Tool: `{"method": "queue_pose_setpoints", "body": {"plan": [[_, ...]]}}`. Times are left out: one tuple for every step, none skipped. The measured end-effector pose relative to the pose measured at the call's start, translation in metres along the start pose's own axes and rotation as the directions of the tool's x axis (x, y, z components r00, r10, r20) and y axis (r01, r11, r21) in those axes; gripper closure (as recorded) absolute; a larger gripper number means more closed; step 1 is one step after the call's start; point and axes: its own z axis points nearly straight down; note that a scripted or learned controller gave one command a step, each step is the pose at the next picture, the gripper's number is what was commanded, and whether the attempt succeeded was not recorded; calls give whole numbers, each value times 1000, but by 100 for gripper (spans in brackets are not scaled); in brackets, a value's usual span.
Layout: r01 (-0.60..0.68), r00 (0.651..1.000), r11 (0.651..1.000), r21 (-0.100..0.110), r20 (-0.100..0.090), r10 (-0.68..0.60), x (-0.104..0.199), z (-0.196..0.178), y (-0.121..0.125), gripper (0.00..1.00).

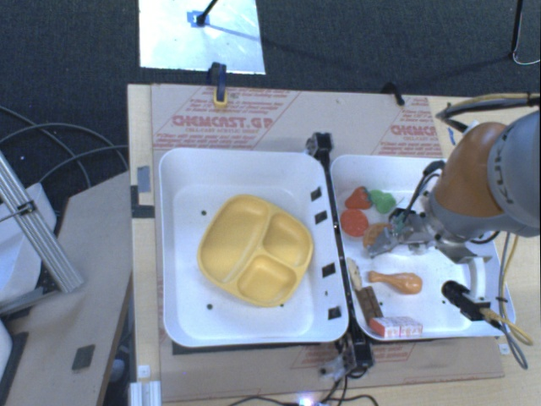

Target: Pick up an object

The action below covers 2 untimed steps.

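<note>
Orange-tan toy food piece [372,228] lies in the right-hand shallow white bin [397,169], near the bin's left side and about midway down it. Your two-finger gripper [380,244] sits directly over the lower edge of that piece, close enough that the two overlap from this camera. You cannot tell whether the gripper is spread or pressed together, nor whether it has hold of anything.

Look just above and you find a red strawberry-shaped toy [358,199] touching a green rounded toy [383,201]. A red round tomato-like toy [353,222] rests just beside the orange-tan piece, on its left. Below the gripper lies a tan and orange toy drumstick [396,282], on its side. A small beige piece [353,269] and a brown bar [368,301] sit along the bin's left wall, and a red and white box [396,326] lies at the near edge.

Your grey arm with its orange band [478,184] reaches across the bin from the right.

In the left-hand shallow white bin [182,176] you have a yellow three-compartment plastic plate [256,249], near the middle
</note>
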Motion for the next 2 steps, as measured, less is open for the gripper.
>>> {"method": "queue_pose_setpoints", "body": {"plan": [[-10,1000,1000,8,1,10,26,1,-61,0],[-9,1000,1000,0,3,9,25,-10,-57,100]]}}
